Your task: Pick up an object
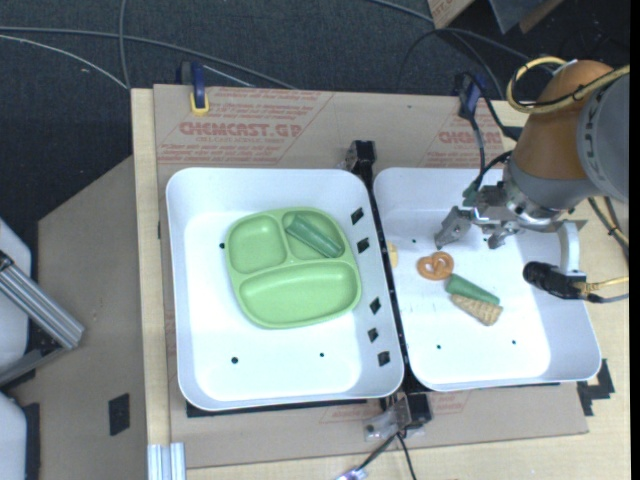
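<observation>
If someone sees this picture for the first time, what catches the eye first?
The green divided plate in the left bin, with a green item in one compartment. Next, the arm's gripper over the right bin, above a pretzel and a green-and-tan piece.

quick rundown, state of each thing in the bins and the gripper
green divided plate: flat in left bin, right way up
green pickle-like piece: lying in the plate's upper right compartment
pretzel: flat on right bin floor, not gripped
green and tan piece: lying on its side in right bin, below the pretzel
gripper: above right bin, open, holding nothing
</observation>
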Controlling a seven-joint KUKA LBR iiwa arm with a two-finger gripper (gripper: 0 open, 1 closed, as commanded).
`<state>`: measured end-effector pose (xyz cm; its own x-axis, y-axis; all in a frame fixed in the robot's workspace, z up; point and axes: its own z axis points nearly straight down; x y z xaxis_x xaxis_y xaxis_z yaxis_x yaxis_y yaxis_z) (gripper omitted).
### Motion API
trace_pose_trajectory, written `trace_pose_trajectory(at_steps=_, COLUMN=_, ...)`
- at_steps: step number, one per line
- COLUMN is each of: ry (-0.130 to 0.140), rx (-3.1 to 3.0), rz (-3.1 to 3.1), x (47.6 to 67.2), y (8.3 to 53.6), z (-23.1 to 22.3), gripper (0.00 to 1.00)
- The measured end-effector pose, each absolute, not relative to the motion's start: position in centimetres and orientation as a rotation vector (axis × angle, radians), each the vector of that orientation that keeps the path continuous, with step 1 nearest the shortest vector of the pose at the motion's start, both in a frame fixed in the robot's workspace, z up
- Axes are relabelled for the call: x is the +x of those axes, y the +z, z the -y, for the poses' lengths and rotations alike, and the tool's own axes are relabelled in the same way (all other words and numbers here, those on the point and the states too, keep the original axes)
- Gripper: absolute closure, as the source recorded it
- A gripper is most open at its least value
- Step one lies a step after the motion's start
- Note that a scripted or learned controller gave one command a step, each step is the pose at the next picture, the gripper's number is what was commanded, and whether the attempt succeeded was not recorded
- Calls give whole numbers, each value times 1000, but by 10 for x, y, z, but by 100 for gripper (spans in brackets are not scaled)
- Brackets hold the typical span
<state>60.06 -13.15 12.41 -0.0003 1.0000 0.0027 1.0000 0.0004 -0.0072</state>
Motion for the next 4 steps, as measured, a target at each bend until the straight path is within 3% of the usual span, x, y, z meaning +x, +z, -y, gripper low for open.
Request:
trace_pose_trajectory(at_steps=1, ry=4, rx=-2218, rz=2218, x=600, y=83, z=131, gripper=0)
trace_pose_trajectory(at_steps=2, ry=-2, rx=-2221, rz=2220, x=602, y=96, z=131, gripper=100)
trace_pose_trajectory(at_steps=3, ry=-4, rx=-2225, rz=2223, x=595, y=145, z=136, gripper=100)
trace_pose_trajectory(at_steps=4, ry=-5, rx=-2223, rz=2225, x=602, y=190, z=137, gripper=100)
